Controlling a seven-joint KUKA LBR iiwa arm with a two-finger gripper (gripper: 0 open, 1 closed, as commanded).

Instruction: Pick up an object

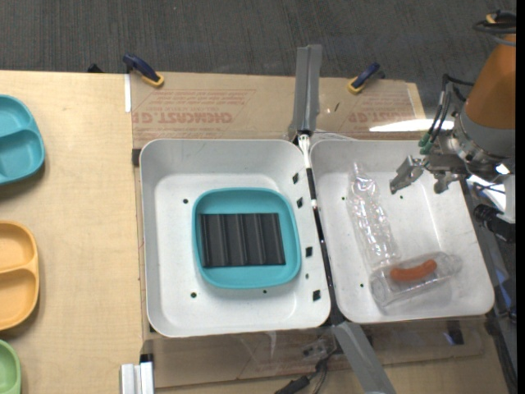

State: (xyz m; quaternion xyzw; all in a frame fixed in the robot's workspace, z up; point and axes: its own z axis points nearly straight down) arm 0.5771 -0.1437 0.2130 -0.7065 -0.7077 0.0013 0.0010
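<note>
In the right bin [459,302], near the front, lies a clear plastic bottle [420,284] with an orange-red piece [413,271] inside it. A crumpled clear plastic wrapper [367,213] stretches from the bin's back toward the bottle. A teal tray with a dark ribbed insert [244,238] fills the middle of the left bin [164,220]. My gripper [422,179] hangs over the back right part of the right bin, behind the bottle and to the right of the wrapper. Its fingers [401,177] are open with nothing between them.
A grey divider post [307,89] stands behind the seam between the bins. Blue-and-yellow clamps [143,69] [363,76] pin the cardboard backing. Teal [18,146], orange [15,273] and green [6,369] plates lie along the left edge of the bench.
</note>
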